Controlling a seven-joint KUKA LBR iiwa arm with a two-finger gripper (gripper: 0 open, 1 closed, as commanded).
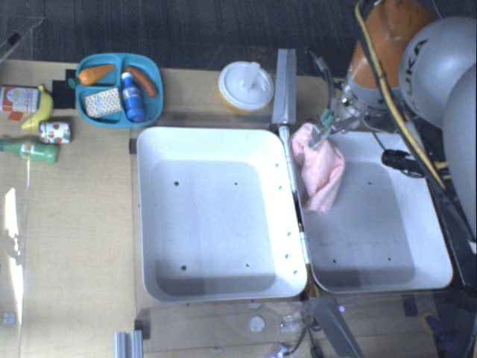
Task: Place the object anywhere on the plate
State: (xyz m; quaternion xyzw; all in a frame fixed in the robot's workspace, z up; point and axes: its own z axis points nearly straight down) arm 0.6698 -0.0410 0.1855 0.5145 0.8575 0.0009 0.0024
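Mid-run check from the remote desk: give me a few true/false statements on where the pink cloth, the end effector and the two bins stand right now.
1. The pink cloth hangs in the right bin, near its left wall. True.
2. The end effector is over the left bin. False: it is at the upper left corner of the right bin, at the top of the cloth.
3. The cloth lies flat in the middle of the left bin. False: it is in the right bin, bunched and drooping from the end effector.
4. A blue divided tray with toy food sits on the bench beyond the left bin. True.
5. A white lidded cup stands behind the bins. True.
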